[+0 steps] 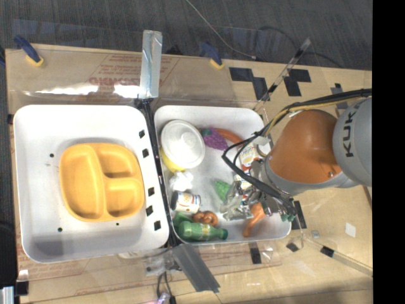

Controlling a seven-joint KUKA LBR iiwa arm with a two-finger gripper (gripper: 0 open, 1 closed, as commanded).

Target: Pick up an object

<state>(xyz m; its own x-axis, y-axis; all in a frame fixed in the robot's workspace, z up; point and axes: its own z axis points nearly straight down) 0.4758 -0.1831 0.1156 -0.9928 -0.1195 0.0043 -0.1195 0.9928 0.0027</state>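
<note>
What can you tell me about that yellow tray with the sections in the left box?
The yellow tray is a rounded, plastic-looking plate with a raised rim, moulded into three compartments: one long section on its left, two smaller ones on its right. All three look bare. It lies flat, right side up, turned slightly askew, near the middle of the left white bin, resting on the bin's floor and apart from its walls. Nothing else touches it.

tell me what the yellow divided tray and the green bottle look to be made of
Yellow divided tray: probably moulded plastic, matte to satin; uniform colour, rounded compartment edges, only soft highlights.
Green bottle: likely glossy plastic, maybe a toy; bright glints along its side, though glass cannot be ruled out from this view.
</note>
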